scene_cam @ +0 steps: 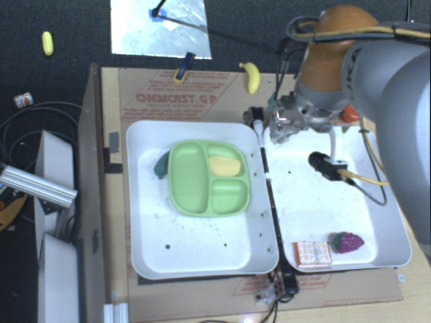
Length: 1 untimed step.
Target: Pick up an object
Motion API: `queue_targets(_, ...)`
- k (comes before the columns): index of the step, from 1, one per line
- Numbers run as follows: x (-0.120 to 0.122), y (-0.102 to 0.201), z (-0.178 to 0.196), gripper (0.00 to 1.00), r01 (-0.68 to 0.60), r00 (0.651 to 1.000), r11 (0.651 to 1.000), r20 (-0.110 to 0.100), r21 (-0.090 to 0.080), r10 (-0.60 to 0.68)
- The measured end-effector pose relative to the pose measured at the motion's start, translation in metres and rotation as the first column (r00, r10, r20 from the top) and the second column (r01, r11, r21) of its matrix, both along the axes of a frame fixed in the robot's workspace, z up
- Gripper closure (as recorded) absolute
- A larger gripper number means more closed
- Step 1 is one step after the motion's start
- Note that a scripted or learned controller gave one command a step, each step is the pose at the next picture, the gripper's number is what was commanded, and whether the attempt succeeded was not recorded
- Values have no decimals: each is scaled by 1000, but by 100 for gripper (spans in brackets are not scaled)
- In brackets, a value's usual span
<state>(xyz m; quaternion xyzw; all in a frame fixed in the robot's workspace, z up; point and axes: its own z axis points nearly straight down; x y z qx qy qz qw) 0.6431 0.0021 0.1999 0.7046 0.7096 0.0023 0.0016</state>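
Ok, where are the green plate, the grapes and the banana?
green plate (192, 179), camera view, its long left compartment.
grapes (346, 242), camera view, middle of the bunch.
banana (252, 78), camera view, its middle.

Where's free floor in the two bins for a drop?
Right bin: the middle, between the hand at the back and the box and grapes at the front wall. Left bin: front strip below the green plate. Crowded: around that plate.

The green tray hid part of a dark teal item; my arm covered the right bin's far corner.
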Motion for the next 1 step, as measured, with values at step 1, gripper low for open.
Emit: queue_targets(1, -9, -15, -16, 100, 7, 1000, 1000, -4, -2, -7)
